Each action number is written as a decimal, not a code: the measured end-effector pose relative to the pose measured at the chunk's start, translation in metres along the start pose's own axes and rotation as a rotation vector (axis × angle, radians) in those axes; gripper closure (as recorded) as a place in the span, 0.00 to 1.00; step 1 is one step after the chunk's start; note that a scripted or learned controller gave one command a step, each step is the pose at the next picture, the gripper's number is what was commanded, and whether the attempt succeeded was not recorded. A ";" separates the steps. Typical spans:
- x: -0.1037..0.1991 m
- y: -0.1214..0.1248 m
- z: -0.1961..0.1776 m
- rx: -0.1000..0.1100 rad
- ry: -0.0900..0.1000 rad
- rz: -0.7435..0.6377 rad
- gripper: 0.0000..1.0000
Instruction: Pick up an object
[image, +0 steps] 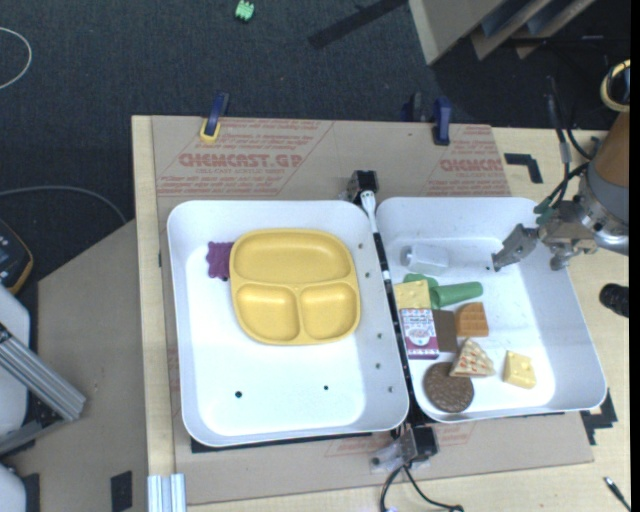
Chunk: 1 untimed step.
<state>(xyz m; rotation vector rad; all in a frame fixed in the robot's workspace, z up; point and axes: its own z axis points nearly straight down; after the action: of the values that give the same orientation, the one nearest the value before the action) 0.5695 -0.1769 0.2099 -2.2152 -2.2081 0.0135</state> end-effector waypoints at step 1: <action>0.000 0.003 -0.008 -0.015 -0.003 -0.003 0.00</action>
<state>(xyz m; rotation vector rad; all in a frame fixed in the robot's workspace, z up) 0.5723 -0.1765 0.2184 -2.2206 -2.2204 0.0007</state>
